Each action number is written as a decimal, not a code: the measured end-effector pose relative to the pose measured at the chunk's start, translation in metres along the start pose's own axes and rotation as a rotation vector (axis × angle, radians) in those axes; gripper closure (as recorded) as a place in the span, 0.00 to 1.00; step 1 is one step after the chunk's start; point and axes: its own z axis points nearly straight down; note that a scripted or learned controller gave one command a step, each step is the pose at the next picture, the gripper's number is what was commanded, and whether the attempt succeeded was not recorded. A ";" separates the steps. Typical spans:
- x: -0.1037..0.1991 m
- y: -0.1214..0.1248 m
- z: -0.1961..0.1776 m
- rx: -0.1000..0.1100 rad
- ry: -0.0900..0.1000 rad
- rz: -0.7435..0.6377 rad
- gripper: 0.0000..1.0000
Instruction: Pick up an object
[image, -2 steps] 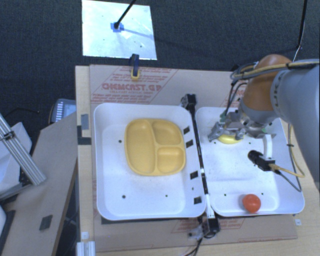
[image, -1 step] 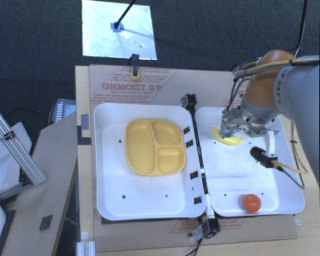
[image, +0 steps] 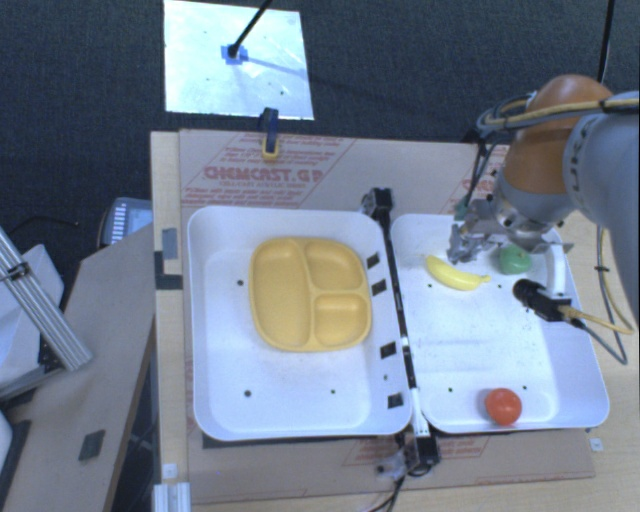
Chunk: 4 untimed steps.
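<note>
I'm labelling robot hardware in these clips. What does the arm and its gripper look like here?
The arm is a thick, rounded grey body with a bulging orange band above the wrist. Thin dark cables loop along its upper side near the band. The gripper is a small cluster of grey metal and dark parts below the wrist, much slimmer than the arm. No lettering or markings are legible on either.

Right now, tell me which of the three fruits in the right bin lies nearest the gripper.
The yellow banana, just below the gripper. The green fruit sits farther right, and the orange-red fruit lies at the bin's near edge.
</note>
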 end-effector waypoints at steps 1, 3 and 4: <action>0.008 0.008 -0.058 -0.003 -0.001 -0.001 1.00; 0.061 -0.008 -0.066 0.005 0.001 -0.004 1.00; 0.115 -0.009 -0.075 0.003 0.001 -0.006 1.00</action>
